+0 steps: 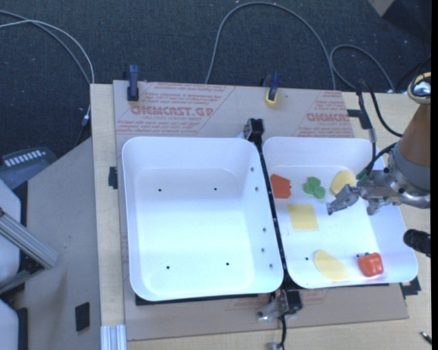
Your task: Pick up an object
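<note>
The gripper (345, 199) hangs over the middle of the right bin (390, 263), reaching in from the right edge of the camera view. Whether it is spread or pressed together cannot be told at this resolution, and nothing visible sits in its grasp. Its tip lies just beside the yellow rounded piece (342, 182) near the bin's back wall; contact between the two cannot be confirmed.

Left of that piece sits a small green object (314, 186), and further left, close to the bin's inner wall, an orange-red block (280, 186). A flat yellow square (303, 217) lies below these, near the bin's centre and just left of the gripper tip. Toward the front rim rest a pale yellow oval (331, 265) and, to its right and apart from it, a red-orange object with a green top (370, 264).

The left bin (137, 225) stands alongside, its edge touching the right bin's along the centre line. Both bins rest on a cardboard sheet (205, 106) printed with red lettering, fixed at the back edge by a blue clamp (132, 81) and a yellow-and-blue clamp (273, 90). Cables (236, 20) run across the dark floor behind the bench.
</note>
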You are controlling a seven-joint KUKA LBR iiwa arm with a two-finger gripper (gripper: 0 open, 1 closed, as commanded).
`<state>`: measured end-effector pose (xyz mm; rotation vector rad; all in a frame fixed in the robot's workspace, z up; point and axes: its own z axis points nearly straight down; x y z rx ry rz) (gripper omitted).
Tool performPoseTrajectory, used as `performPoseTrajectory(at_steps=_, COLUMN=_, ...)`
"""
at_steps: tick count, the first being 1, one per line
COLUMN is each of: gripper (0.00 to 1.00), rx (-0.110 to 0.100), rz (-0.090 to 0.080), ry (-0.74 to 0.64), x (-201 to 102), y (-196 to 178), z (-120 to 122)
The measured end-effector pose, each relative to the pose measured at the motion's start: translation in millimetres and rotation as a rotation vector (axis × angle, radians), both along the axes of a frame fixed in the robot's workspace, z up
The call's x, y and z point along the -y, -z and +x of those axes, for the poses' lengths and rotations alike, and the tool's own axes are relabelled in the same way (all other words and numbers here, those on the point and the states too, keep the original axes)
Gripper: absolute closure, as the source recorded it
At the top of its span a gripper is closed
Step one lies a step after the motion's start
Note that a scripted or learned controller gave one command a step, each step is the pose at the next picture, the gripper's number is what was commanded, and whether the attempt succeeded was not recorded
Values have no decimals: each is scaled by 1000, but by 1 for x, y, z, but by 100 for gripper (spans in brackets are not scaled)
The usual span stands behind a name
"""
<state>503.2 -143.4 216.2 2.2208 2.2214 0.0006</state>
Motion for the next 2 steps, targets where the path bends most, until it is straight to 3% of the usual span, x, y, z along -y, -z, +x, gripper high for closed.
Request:
performPoseTrajectory(at_steps=1, gripper=0, rx=-7, rz=2, ry=-1, x=-32, y=136, z=-18)
performPoseTrajectory(at_steps=2, gripper=0, rx=8, rz=-3, ry=3, x=30, y=47, z=6)
